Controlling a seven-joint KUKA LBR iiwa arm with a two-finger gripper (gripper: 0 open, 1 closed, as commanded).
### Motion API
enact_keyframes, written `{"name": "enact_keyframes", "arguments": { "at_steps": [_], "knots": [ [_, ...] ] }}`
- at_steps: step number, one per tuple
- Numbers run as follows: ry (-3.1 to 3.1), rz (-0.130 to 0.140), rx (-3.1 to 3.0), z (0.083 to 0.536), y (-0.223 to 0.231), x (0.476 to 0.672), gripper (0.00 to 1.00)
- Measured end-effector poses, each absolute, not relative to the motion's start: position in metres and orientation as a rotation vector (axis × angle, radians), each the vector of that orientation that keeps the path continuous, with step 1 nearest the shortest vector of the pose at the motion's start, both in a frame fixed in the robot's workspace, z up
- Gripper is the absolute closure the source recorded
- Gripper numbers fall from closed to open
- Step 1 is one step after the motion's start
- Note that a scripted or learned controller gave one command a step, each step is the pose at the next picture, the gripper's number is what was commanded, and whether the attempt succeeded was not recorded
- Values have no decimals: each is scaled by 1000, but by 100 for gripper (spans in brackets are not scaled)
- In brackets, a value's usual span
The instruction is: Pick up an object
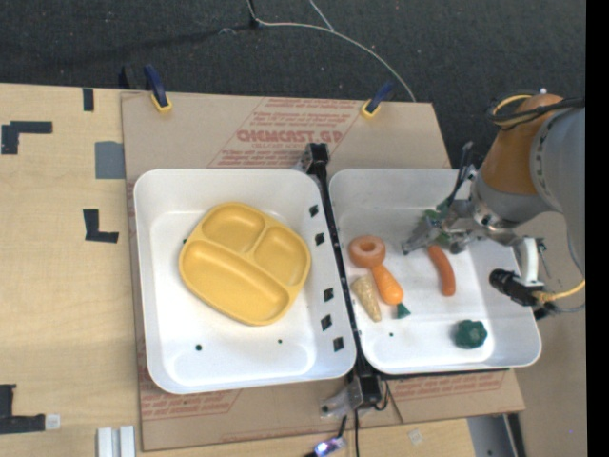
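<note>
In the right bin (419, 193), my gripper (439, 243) hangs low over the middle, its arm coming in from the right. The jaws stand open, one finger (415, 245) pointing left. The upper end of a red-orange sausage (443, 270) lies just under the fingertips, and the sausage rests on the bin floor, not lifted. Further left lie an orange ring (366, 250), a carrot (385, 284) with a green tip and a pale corn cob (367, 297). A dark green lump (469, 334) sits near the front right corner.
The left bin (157, 284) holds a yellow divided plate (245, 262). A black divider (330, 255) runs between the two bins. Both bins sit on a cardboard sheet (285, 136) clamped at its far edge. A black part of the arm (519, 288) overhangs the right bin's right rim.
</note>
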State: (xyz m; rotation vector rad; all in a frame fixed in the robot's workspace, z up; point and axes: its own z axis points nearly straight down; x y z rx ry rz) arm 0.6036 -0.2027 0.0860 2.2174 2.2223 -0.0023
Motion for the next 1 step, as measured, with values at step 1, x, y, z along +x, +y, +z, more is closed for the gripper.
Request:
{"name": "enact_keyframes", "arguments": {
  "at_steps": [1],
  "knots": [
    [2220, -1, 2214, 97, -203, 604, 100]
  ]
}}
